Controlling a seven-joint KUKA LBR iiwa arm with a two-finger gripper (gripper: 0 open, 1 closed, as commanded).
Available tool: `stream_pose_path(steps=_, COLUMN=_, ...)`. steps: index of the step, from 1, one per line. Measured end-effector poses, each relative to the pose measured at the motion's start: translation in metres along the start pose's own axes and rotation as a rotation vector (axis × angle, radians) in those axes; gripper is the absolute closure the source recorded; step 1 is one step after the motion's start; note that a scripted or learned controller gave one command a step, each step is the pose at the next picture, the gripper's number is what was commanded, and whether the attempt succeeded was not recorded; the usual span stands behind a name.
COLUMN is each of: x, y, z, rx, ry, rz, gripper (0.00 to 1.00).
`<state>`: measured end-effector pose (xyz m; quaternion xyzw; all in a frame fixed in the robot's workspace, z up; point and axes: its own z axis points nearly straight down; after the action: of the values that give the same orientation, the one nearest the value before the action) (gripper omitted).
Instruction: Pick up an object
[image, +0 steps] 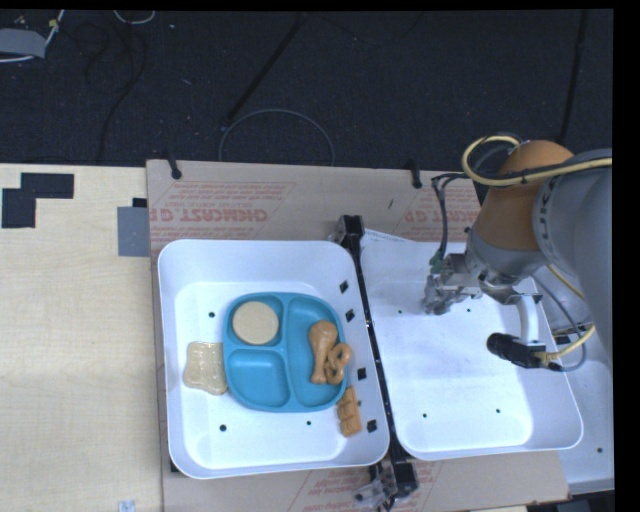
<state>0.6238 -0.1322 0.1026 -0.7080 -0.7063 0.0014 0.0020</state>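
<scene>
A blue sectioned plate lies in the middle of the left white bin; its long axis runs roughly from the bin's left wall toward the divider between the bins. A round tan disc sits in the plate's far-left compartment; a brown pretzel-like piece lies in the right compartment, its length running from the far side toward the near side. A pale, squarish biscuit-like piece rests on the bin floor touching the plate's left edge; a small orange-brown piece lies on the floor just off the plate's near-right corner, long axis pointing far to near. The right white bin stands alongside on the worktop; the pincer hangs over its far-left part, well apart from every item; whether it is apart or together cannot be told.
</scene>
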Motion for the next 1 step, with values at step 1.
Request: stream_pose_path(steps=1, x=-0.0093, y=0.0029, z=-0.0544, rx=-0.006, ry=-0.002, rz=-0.001, gripper=1.0)
